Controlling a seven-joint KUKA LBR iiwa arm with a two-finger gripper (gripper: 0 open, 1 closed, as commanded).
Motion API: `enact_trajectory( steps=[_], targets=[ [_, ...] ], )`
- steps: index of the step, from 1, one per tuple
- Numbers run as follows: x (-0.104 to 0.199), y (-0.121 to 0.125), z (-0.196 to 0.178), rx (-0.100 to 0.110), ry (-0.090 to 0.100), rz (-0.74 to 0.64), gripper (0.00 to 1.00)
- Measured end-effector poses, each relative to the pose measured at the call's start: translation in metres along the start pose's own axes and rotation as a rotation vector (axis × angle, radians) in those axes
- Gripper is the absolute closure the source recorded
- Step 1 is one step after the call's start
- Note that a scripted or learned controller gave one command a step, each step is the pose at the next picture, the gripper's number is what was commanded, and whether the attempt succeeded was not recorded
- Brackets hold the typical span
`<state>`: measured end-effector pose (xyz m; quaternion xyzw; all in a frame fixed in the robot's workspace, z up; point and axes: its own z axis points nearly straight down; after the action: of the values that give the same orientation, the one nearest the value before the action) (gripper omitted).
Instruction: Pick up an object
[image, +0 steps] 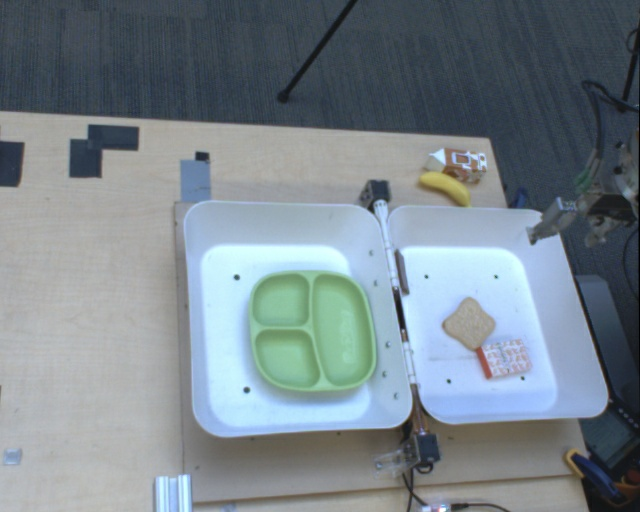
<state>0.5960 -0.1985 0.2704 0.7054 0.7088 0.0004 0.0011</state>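
Observation:
In the right bin (440, 398) lie a tan toy slice of bread (468, 323) and, just to its lower right, a small red and white packet (504, 358). A green three-compartment plate (312, 331) lies flat in the left bin (215, 330). My gripper (596, 207) is at the view's right edge, beyond the right bin's far right corner and well away from the bread and the packet. Nothing can be seen held in it.
A yellow toy banana (444, 186) and a small orange and white carton (458, 160) lie on the wooden bench behind the right bin. A hinge bar (392, 280) runs between the two bins. Cables hang at the far right.

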Motion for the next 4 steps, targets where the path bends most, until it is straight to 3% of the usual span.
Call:
enact_trajectory(
  steps=[1, 2, 3, 4],
  targets=[
    [0.013, -0.038, 0.148, 0.005, 0.003, 0.002, 0.00],
    [0.046, -0.091, 0.182, -0.010, -0.002, 0.003, 0.00],
    [0.047, -0.088, 0.170, -0.016, 0.000, 0.002, 1.00],
    [0.047, -0.089, 0.170, -0.014, 0.000, 0.001, 0.00]
  ],
)
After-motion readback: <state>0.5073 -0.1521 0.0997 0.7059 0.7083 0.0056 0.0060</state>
